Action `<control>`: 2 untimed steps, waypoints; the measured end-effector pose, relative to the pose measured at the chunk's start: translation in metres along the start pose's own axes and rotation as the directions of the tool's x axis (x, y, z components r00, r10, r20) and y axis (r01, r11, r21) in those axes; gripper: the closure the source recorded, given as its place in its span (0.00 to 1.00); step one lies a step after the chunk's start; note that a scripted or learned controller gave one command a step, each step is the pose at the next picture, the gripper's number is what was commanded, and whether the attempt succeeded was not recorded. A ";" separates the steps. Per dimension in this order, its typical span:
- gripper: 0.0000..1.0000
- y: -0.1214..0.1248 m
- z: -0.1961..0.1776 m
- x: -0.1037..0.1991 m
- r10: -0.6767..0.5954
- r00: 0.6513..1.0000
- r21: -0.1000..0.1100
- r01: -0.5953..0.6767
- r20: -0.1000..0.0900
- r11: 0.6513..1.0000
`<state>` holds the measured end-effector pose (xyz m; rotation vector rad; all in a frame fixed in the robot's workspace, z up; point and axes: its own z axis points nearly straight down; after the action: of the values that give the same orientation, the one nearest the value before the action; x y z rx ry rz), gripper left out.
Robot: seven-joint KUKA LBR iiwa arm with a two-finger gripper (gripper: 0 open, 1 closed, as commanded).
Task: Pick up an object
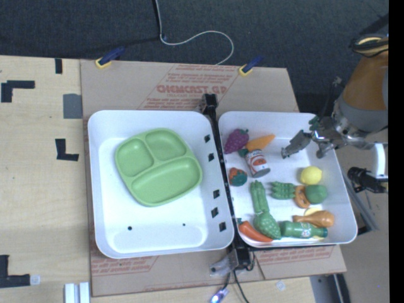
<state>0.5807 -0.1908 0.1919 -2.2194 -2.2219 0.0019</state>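
Your arm's gripper hangs over the upper right part of the right bin, its dark fingers spread apart with nothing between them. Below it the toy food lies scattered: a yellow lemon nearest the gripper, a small can with a red label near the bin's middle, purple grapes and a small carrot towards the divider, and a tangle of green vegetables along the lower edge.

By the look of them, these are hollow plastic pieces: light, stiff, smooth and likely to skid or roll if you clip them off-centre. Nothing here seems fragile.

The lemon looks your easiest target. It stands apart from the can and just above a green and orange piece, so you have room for a finger on either side. Close across its narrow waist, since a round shell will squirt out of a grip taken too high.

The can is a fair second choice, best taken across its straight sides.

The left bin holds a green divided plate, too wide and flat for these fingers
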 end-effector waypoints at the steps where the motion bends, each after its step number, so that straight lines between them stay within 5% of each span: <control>1: 0.00 -0.027 -0.211 0.082 -0.008 1.000 -0.018 0.008 0.001 1.000; 2: 1.00 -0.027 -0.210 0.079 -0.002 1.000 -0.001 0.002 0.002 1.000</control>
<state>0.5536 -0.1121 0.4023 -2.2184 -2.2257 0.0027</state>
